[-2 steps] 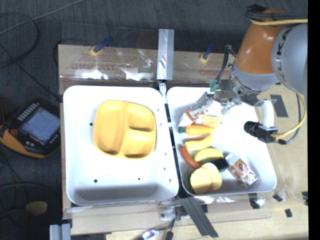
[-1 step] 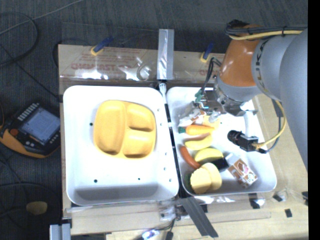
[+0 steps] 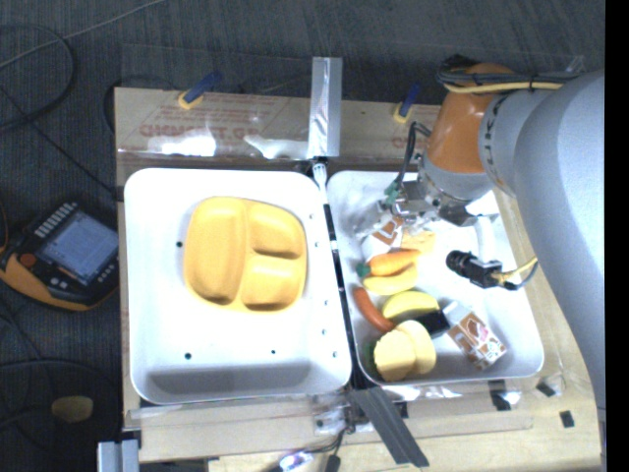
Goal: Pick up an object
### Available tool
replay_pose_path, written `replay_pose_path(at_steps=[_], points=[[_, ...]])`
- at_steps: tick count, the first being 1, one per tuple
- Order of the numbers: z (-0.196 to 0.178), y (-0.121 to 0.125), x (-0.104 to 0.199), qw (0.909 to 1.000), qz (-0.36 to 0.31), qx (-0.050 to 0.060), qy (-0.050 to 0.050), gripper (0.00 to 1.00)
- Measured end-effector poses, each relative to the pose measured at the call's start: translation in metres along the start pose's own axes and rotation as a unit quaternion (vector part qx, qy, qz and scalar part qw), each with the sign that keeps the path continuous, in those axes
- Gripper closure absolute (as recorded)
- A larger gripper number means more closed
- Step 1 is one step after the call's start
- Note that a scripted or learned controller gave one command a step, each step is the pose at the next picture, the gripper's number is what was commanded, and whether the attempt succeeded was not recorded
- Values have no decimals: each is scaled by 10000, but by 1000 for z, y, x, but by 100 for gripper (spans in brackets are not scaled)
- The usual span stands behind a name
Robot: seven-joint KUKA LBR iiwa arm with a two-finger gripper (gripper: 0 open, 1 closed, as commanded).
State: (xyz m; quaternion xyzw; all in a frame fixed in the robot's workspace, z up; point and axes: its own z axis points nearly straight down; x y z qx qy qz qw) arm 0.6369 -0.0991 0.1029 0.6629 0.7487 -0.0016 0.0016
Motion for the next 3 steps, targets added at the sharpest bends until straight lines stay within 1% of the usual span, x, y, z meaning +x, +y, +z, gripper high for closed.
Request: replay_pose_path(at_steps=[1, 2, 3], points=[[-10, 0, 0, 10000, 2, 4, -1, 100], [-80, 1, 28, 9996, 285, 9, 16, 100], [-80, 33, 21, 9910, -1340, 28, 11, 100]])
